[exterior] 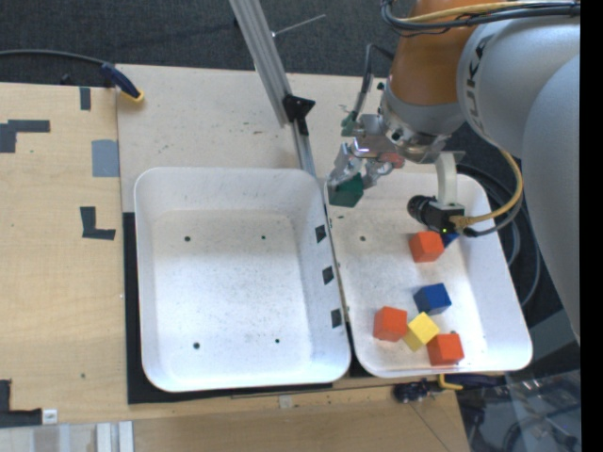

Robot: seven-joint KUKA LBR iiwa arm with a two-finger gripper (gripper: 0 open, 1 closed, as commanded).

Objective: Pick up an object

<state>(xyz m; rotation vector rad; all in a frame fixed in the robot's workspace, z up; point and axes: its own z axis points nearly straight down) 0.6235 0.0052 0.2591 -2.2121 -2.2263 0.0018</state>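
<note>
My gripper (pixel 350 185) hangs over the far left corner of the right bin (pixel 490 281), close to the divider between the bins. Its fingers are shut on a small dark green block (pixel 347 193), which is lifted a little above the bin floor. Lower in the same bin lie an orange block (pixel 427 247), a blue block (pixel 432 298), an orange-red block (pixel 390 324), a yellow block (pixel 422 330) and another orange-red block (pixel 446 347).
The left bin (pixel 226 281) stands directly left of the gripper. A slanted metal pole (pixel 268 55) rises behind the bins to a black clamp (pixel 298 109). A black cable with a blue and yellow plug (pixel 122 81) lies at the back left.
</note>
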